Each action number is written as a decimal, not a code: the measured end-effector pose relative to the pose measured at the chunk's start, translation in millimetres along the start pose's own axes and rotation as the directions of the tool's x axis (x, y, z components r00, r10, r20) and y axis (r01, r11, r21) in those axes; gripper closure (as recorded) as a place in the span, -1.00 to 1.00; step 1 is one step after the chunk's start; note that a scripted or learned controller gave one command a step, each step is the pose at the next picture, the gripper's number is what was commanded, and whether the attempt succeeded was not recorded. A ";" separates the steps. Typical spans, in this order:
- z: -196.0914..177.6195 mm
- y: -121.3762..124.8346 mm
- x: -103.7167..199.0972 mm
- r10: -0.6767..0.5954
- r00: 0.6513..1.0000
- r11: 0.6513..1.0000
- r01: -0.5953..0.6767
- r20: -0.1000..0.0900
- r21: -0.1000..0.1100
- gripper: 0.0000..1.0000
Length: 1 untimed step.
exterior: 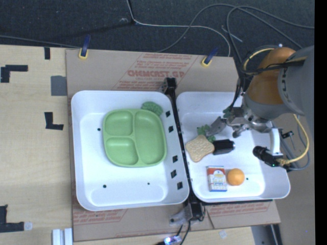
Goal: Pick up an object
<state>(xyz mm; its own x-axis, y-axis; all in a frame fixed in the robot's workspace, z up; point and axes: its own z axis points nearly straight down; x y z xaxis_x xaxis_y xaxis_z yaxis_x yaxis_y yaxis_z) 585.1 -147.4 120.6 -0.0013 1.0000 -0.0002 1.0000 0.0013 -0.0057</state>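
Brown cardboard sheet [153,73] beneath two white bins [82,137].

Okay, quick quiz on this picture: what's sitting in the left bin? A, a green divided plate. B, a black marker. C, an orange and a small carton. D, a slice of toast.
A: the green divided plate lies in the left bin, while the toast slice, the orange and the small carton all lie in the right bin.
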 end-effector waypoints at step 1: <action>-12.3 1.0 0.6 -0.001 1.000 1.000 0.001 0.000 -0.003 1.00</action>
<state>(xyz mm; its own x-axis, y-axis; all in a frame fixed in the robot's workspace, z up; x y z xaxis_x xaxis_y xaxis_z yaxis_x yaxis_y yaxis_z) 586.2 -146.8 132.9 -0.0025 1.0000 -0.0001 1.0000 0.0025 -0.0028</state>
